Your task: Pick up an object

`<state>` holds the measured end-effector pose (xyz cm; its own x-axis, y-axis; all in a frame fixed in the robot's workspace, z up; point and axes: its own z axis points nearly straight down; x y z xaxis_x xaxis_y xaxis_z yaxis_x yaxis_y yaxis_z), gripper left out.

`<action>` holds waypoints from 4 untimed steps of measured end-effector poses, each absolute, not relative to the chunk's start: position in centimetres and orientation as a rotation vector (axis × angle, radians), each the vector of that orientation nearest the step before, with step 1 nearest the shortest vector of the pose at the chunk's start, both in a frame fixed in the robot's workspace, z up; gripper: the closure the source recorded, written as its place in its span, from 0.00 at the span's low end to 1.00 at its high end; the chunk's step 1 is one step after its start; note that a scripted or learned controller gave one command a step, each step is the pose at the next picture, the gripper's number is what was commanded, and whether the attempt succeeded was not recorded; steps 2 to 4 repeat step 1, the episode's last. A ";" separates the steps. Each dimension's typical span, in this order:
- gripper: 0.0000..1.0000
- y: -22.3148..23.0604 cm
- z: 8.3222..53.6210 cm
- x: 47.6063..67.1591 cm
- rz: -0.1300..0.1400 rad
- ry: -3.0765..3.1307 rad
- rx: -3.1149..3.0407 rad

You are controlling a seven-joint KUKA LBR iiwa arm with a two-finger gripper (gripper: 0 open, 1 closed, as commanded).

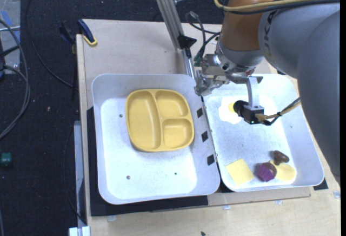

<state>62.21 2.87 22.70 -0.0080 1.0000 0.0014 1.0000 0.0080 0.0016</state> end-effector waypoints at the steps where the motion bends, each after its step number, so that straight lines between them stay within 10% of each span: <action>1: 1.00 8.7 21.9 61.7 -0.001 2.232 2.213; 4: 1.00 8.7 21.9 61.7 -0.001 2.232 2.213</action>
